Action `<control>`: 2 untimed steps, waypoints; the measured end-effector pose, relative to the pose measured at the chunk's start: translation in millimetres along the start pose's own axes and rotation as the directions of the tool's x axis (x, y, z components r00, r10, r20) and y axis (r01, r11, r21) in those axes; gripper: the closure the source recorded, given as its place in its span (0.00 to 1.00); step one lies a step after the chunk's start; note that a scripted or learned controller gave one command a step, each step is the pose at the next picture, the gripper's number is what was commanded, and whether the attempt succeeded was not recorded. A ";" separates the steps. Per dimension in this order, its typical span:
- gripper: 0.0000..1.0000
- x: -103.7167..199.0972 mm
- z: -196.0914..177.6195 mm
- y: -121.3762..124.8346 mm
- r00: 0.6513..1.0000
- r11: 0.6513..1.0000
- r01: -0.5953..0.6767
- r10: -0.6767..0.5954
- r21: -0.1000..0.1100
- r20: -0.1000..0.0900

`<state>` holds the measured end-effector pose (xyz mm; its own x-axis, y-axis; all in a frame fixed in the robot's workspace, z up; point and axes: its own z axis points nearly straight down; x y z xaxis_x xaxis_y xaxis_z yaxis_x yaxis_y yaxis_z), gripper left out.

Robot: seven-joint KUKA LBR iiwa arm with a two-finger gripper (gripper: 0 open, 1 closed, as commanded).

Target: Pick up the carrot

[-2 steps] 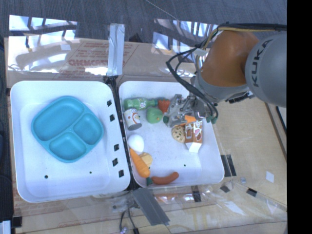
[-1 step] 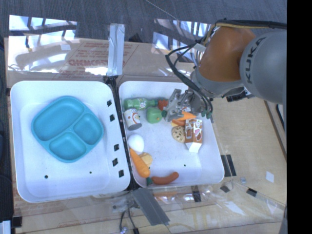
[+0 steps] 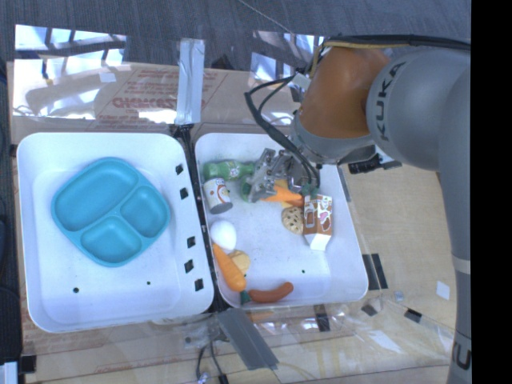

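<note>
An orange carrot (image 3: pixel 230 269) lies slantwise against the left wall of the right bin (image 3: pixel 344 274), near its front, with a green tip pointing toward the front edge. A second orange, carrot-like piece (image 3: pixel 288 195) lies in the bin's far half. My gripper (image 3: pixel 276 184) is down in the bin directly over that piece and touches or nearly touches it. The grey arm and its orange band (image 3: pixel 344 94) hide the bin's far right corner. The front carrot is well apart from the gripper.
Also in the right bin are a green packet (image 3: pixel 226 169), a small can (image 3: pixel 217 195), a white egg (image 3: pixel 223 234), a cookie (image 3: pixel 293 219), a small carton (image 3: pixel 318 221), a yellowish lump (image 3: pixel 240 260) and a red sausage (image 3: pixel 272 293). The left bin (image 3: pixel 48 294) bears a blue divided plate (image 3: pixel 110 210).
</note>
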<state>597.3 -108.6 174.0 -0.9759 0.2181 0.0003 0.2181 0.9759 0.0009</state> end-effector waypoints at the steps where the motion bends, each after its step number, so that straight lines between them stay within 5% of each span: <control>1: 1.00 18.0 -163.5 -46.4 0.989 0.989 0.150 -0.150 0.005 0.014; 2: 1.00 23.6 -86.6 -111.3 0.974 0.974 0.226 -0.226 0.001 -0.004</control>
<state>550.0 -212.2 260.5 -1.0000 -0.0085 0.0042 -0.0085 1.0000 0.0002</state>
